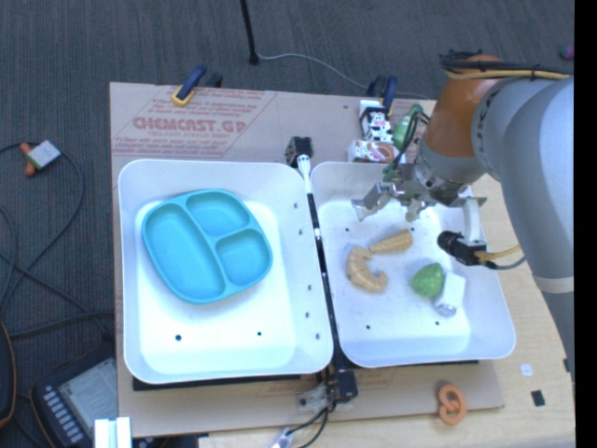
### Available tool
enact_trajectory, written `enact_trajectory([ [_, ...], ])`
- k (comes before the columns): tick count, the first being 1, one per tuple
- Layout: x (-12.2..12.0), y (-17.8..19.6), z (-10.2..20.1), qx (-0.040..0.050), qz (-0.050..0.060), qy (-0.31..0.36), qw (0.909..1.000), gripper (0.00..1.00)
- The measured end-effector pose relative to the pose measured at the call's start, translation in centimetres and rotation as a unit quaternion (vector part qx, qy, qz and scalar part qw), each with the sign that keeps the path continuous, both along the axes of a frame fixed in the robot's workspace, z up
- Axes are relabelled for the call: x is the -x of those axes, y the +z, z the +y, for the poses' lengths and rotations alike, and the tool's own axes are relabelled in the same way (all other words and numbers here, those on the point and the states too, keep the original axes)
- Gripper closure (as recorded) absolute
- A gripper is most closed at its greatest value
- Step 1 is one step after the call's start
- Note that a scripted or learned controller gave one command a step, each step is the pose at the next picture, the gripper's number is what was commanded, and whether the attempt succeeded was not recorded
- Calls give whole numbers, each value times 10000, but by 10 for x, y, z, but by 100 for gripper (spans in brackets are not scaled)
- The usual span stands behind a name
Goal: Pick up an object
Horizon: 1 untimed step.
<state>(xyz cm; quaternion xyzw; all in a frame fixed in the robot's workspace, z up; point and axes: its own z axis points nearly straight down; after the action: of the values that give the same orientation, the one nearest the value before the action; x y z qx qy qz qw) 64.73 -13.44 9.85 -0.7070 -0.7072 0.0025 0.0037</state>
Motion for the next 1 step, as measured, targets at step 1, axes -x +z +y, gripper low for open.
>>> enact_trajectory([
  [1, 57, -11, 39, 23, -78, -1, 10000, 0],
])
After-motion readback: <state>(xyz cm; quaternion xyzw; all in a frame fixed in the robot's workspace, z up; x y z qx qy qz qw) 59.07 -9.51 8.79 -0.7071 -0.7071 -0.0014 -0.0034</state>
